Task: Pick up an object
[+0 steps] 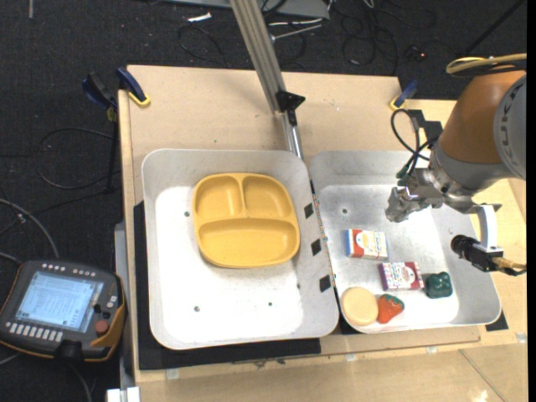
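Though near box, gripper apart.

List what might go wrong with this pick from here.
1. The purple box, green toy, red toy and tan disc crowd the right bin's near corner, so reaching for one may knock its neighbours.
2. The gripper hangs above and right of the white box; a straight descent would likely meet bare bin floor.
3. The disc lies flat and may be hard to grip.

Single fixed camera above bench, angled down on both bins.
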{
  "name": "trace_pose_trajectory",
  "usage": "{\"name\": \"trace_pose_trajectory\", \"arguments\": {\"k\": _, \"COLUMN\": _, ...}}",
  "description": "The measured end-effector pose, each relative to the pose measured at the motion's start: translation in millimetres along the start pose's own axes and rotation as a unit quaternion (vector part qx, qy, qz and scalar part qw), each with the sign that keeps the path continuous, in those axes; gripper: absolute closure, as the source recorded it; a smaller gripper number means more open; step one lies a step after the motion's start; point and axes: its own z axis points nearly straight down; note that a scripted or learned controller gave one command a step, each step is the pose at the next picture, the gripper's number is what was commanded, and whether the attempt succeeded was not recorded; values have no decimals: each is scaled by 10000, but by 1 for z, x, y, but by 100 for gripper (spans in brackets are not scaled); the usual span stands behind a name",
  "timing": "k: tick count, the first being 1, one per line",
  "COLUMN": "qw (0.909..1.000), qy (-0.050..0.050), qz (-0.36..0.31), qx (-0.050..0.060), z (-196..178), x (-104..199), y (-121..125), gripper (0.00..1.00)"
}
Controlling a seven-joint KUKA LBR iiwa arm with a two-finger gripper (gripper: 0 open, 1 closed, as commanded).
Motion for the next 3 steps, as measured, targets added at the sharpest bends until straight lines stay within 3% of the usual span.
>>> {"name": "trace_pose_trajectory", "arguments": {"k": 1, "qw": 10000, "qy": -2, "qz": 1, "qx": -8, "z": -53, "x": 0, "y": 2, "gripper": 100}}
{"name": "trace_pose_trajectory", "arguments": {"k": 3, "qw": 10000, "qy": 16, "qz": -22, "qx": 30, "z": -57, "x": 90, "y": -13, "gripper": 100}}
